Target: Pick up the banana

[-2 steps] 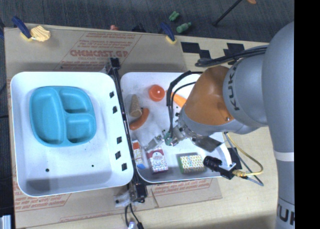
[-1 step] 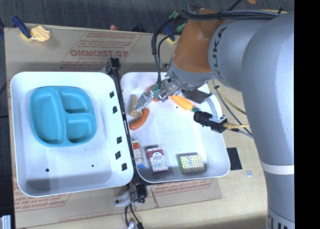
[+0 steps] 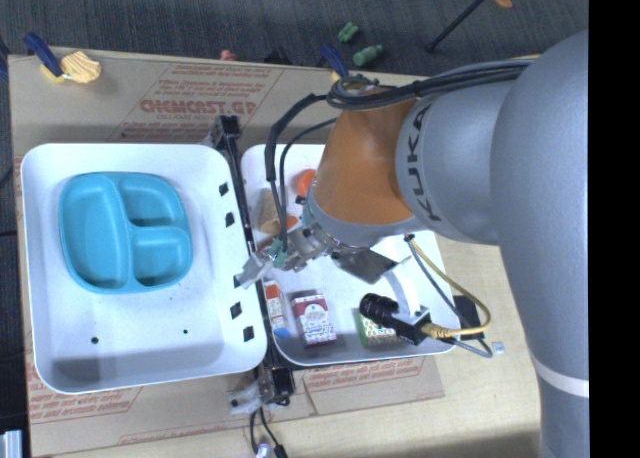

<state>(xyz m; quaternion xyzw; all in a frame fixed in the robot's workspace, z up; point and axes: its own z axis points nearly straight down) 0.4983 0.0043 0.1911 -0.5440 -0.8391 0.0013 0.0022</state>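
My gripper is down in the right bin, close to its left wall. The grey arm with its orange band reaches in from the right and covers most of that bin, hiding what lies under it. Small colourful items crowd around the gripper tip, too cluttered to tell apart. A tan-brown thing lies just behind the gripper by the bin wall; I cannot tell what it is.
The left bin holds a blue divided tray. At the front of the right bin lie a red and white box and a green packet. An orange item peeks out by the arm.
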